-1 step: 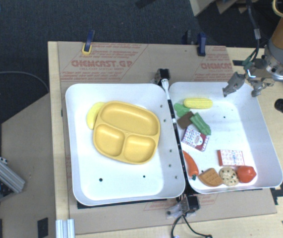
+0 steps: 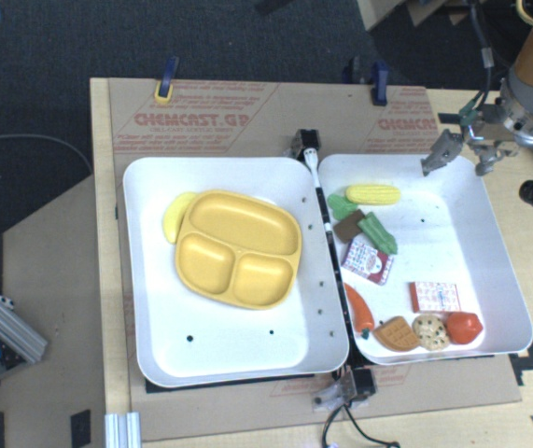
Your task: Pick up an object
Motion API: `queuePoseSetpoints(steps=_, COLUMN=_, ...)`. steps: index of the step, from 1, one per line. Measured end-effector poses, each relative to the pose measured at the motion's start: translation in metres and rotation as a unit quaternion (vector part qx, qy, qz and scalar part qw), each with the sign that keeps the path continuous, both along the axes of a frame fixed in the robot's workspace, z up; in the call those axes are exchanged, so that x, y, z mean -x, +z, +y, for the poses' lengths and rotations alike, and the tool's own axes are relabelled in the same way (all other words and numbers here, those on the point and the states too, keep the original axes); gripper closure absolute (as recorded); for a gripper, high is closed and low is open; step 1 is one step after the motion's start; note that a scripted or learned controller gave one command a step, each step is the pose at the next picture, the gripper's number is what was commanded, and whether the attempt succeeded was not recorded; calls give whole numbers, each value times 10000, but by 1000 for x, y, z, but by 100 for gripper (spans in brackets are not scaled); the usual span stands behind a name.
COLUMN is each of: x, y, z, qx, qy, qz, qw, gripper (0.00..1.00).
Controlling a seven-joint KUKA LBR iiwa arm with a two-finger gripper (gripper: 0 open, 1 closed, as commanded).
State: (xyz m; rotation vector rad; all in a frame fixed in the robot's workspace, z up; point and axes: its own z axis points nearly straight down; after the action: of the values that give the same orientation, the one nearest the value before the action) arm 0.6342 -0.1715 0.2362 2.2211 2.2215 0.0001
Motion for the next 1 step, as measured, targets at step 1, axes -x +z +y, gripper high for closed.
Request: queuePoseSetpoints(steps=1, x=10, y=-56, z=5, qx=-9, qy=1, qz=34, qw=10000, gripper=0)
